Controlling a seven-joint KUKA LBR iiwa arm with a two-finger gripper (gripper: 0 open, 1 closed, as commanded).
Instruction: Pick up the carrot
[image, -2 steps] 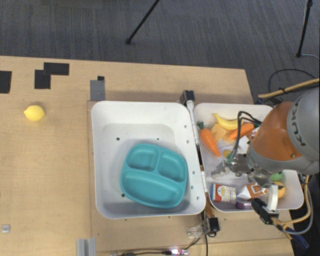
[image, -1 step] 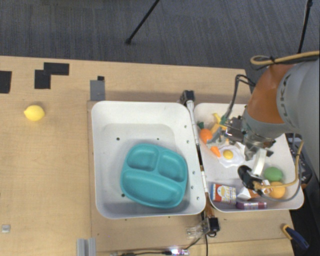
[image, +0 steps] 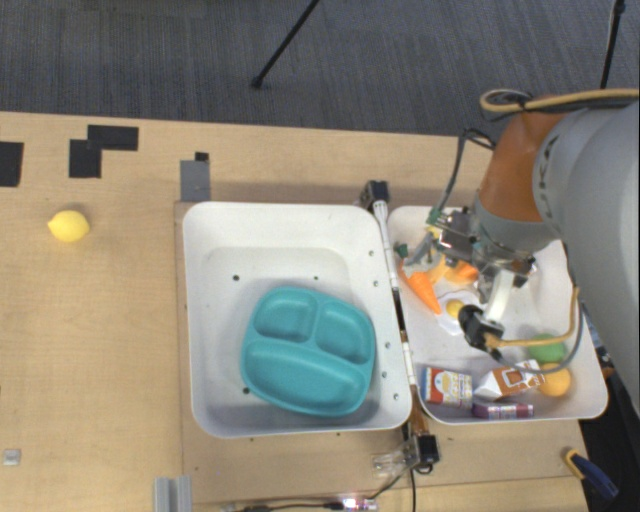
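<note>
Two shallow white bins sit side by side on the pale wooden bench (image: 100, 330), and much of the right bin (image: 548, 285) is covered by the arm (image: 590, 190). The gripper (image: 438, 248) is a cluster of grey metal parts and wires at the bin's upper left. Whether it is open or closed cannot be told from this angle. A second orange patch (image: 462, 270) just under the gripper is too broken up to identify.

The arm enters from the right as a broad smooth grey shell, cut off at the frame edge. Its orange band (image: 510, 170) lies above the wrist, which slants down and left over the right bin.

The carrot (image: 424, 289) is a short orange taper lying on the floor of the right bin, near its left wall, just below the gripper. Contact between them cannot be confirmed.

Along the near edge of that bin:
- a small printed carton (image: 448, 385)
- a brown and white carton (image: 513, 380)
- a purple tube (image: 505, 408)
- a rounded yellow item (image: 557, 382), with a green item (image: 545, 350) above it, partly hidden

The left bin (image: 280, 212) holds a teal plastic tray (image: 305, 350) with moulded compartments, set at a tilt. A lemon (image: 68, 227) lies on the bench, well apart to the left.
</note>
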